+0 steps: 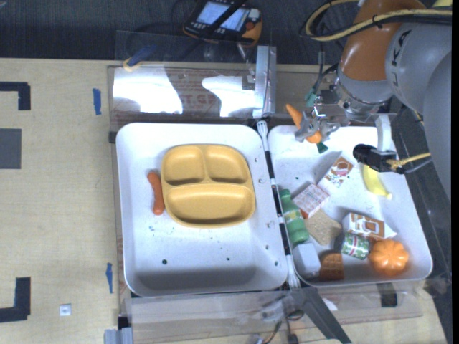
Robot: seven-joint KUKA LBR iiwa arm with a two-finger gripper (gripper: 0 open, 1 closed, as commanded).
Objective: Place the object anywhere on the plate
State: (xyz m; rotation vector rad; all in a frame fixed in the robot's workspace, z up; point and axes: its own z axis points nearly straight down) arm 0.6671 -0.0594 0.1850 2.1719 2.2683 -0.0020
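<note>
Gripping a small orange piece (313, 137) between its fingers, the gripper (313, 130) hangs right of the yellow plate (208, 185), over the right bin's (419, 253) far corner. You risk a drop across the divider (272, 185): the pinch looks shallow.

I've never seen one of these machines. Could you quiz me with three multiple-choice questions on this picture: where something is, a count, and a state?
1. Where does the orange sausage lie?
A. On the plate
B. In the left bin, left of the plate
C. In the right bin

2. How many compartments has the plate?
A. Two
B. Three
C. Five

3. What is the plate's state?
A. Bare
B. Stacked with boxes
C. Upside down

Answers: 1 B, it rests on the white bin floor beside the plate. 2 B, two small above one wide. 3 A, nothing lies on it.
</note>
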